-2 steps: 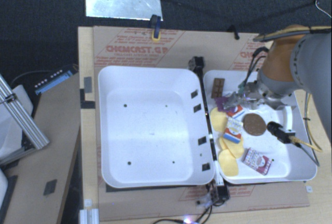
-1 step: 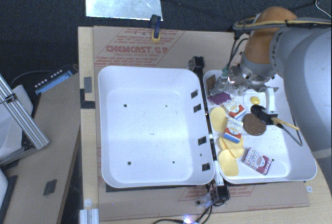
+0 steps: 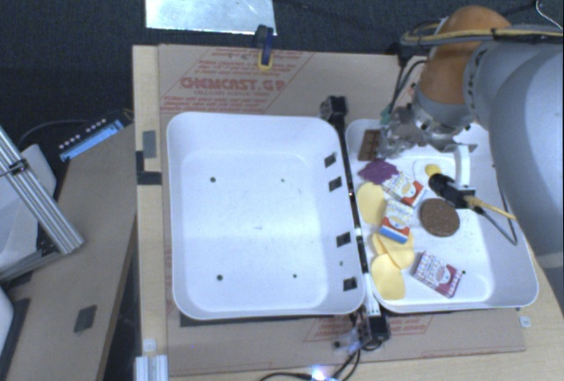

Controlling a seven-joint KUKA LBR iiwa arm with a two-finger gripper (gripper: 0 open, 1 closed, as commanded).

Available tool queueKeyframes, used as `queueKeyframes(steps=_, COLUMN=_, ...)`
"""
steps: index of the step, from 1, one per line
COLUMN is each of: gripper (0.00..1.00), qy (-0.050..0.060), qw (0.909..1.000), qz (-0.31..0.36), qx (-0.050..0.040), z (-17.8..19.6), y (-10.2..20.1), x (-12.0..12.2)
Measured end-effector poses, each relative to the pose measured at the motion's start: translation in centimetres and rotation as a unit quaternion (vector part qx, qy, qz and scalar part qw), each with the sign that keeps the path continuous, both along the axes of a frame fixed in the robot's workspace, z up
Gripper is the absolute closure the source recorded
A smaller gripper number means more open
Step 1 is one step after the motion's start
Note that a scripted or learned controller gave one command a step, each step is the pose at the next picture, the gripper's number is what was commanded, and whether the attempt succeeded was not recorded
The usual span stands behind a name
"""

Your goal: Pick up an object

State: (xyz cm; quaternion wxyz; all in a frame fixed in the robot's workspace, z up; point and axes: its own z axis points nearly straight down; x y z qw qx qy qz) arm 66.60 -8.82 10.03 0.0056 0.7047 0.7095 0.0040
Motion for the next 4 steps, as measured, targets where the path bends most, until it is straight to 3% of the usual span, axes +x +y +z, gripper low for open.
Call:
queueKeyframes(steps=1, gripper=1.00, qy=-0.003, qw=1.0000, qz=-0.001, qx=-0.0003, z=18.2, y=-0.4, x=0.1)
queueKeyframes(steps=2, gripper=1.00, qy=0.007, qw=1.0000, qz=0.002, qx=0.0021, z=14.8, y=7.4, x=-1.8)
queueKeyframes(steps=3, gripper=1.00, qy=-0.004, qw=1.0000, qz=0.000, qx=0.0020, z=32.0, y=9.2, x=-4.9)
queueKeyframes(steps=4, gripper=1.00, qy=0.002, qw=1.0000, qz=0.002, qx=0.0024, z=39.8, y=18.3, x=-4.8)
